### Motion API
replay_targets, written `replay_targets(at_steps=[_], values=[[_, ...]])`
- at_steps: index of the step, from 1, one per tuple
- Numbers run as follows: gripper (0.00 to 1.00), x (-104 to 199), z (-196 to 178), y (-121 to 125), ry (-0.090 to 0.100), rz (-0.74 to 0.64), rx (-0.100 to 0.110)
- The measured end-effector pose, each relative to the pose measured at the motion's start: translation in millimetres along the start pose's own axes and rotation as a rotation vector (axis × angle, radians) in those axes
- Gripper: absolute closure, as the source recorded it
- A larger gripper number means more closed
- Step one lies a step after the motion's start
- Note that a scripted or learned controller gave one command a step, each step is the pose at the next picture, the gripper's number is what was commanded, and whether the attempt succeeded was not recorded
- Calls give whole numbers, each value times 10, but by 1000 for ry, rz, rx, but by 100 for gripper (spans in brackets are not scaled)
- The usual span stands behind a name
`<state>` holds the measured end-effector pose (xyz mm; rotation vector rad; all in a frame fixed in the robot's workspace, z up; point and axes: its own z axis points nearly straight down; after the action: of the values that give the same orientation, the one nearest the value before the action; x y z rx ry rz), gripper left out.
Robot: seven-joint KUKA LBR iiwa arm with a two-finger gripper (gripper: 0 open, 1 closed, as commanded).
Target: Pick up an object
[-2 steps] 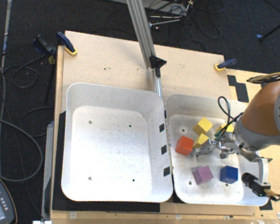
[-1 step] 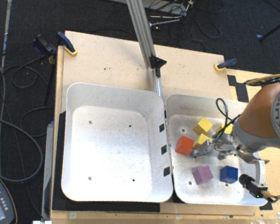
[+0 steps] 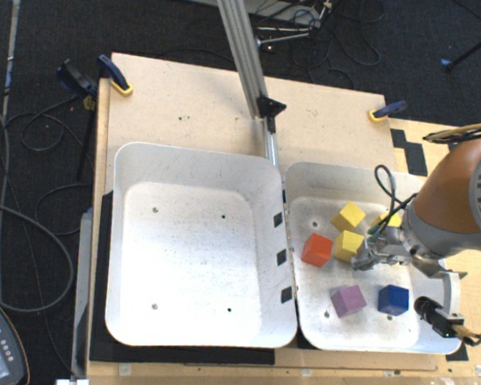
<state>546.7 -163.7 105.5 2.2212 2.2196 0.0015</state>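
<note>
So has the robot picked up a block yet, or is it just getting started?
Not yet, it seems. The gripper is down in the right bin, right beside a yellow block. All the blocks sit on the bin floor: another yellow block, the orange block, purple block and blue block. Grabbing and lifting are left.

Two white bins [image 3: 192, 251] sit on a pale beige counter [image 3: 198, 110]. By the orange block [image 3: 317, 250] in the right-hand bin lie two yellow blocks [image 3: 350, 217], a purple block [image 3: 348, 300] and a blue block [image 3: 393, 299]. The arm [image 3: 466, 198] is grey with an orange band. Blue-and-yellow clamps [image 3: 114, 73] grip the counter's far corners.
</note>
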Motion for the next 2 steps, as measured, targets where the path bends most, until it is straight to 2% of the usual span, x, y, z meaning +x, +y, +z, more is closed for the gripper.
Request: replay_targets(at_steps=[1, 2], values=[[100, 8, -426, 2, -1, -2, -4], [100, 27, -1065, 36, -2, -4, -6]])
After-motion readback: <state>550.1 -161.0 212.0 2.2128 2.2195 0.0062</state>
